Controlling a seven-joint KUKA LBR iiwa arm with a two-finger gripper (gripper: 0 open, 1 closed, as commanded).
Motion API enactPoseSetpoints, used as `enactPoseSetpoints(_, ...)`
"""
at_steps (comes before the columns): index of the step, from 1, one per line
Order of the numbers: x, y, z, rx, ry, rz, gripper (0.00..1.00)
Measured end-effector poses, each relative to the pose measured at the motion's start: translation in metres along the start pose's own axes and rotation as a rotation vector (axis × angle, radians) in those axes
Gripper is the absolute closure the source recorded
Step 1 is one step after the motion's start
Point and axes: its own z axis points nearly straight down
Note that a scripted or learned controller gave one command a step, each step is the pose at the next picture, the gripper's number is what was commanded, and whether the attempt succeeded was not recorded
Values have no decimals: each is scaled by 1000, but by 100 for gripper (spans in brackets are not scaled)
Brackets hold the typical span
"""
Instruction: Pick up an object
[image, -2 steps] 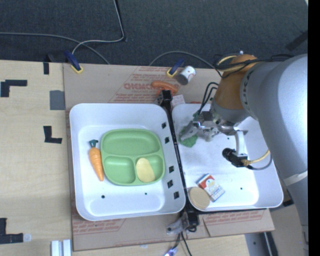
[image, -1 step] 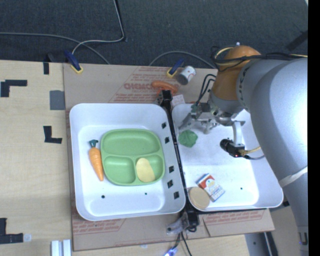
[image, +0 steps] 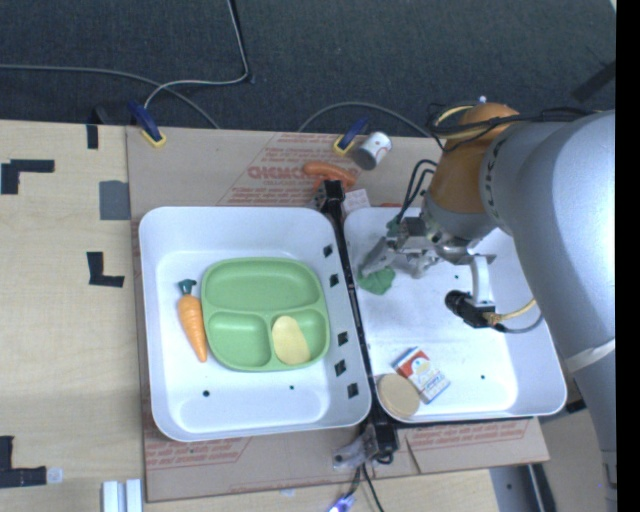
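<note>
My gripper (image: 383, 262) hangs low over the upper left part of the right bin (image: 500, 385), reaching in from the grey arm with the orange band (image: 470, 180). A small green object (image: 379, 282) lies on the bin floor right under the gripper's tip, partly hidden by it. Whether the two touch I cannot tell. Near the front of the same bin lie a small red and white box (image: 421, 373) and a tan round disc (image: 399, 396).
The left bin (image: 235, 400) holds a green divided plate (image: 262, 285) with a yellow piece (image: 291, 341) in its lower right compartment, and an orange carrot (image: 192, 326) beside it. A black cable plug (image: 470, 308) hangs off the wrist. The divider (image: 347, 300) runs between the bins.
</note>
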Motion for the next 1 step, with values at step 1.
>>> enactPoseSetpoints(1,2,14,0,0,2,1,0)
